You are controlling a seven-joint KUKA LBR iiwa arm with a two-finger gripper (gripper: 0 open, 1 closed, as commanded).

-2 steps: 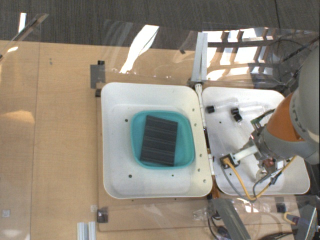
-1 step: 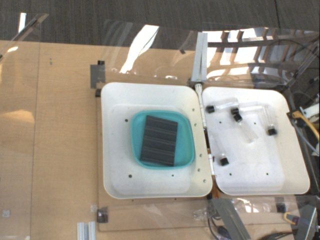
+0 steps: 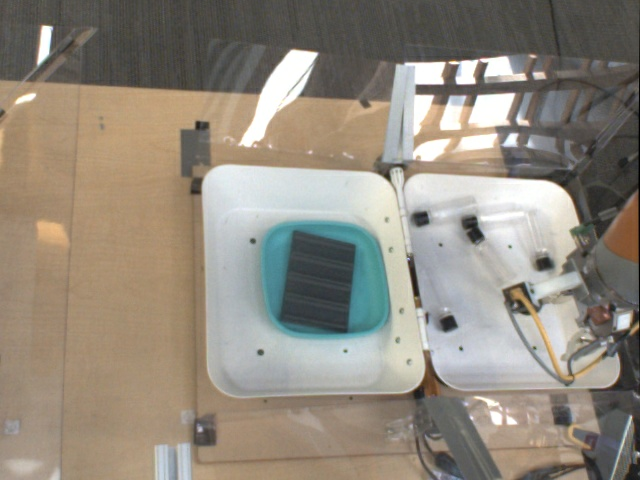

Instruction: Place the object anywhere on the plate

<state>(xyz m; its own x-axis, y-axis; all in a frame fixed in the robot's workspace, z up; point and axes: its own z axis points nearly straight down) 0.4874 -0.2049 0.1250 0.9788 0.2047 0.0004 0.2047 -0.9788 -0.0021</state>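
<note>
Arm: grey, with an orange patch at the frame's margin; reaches in from the right, its wrist above the right rim of the right bin, much of it cut off by the frame
Gripper: low over the right bin's near right corner, well apart from the plate; whether it is open or closed cannot be told from this angle
Block: dark grey, ribbed, rectangular; lies flat on the plate, slightly turned, wholly inside the plate's rim
Plate: teal, a rounded square, at the middle of the left bin
Left bin: white, shallow; bears the plate
Right bin: white, just beside the left bin; four small black bits lie scattered on its floor, apart from one another
</note>
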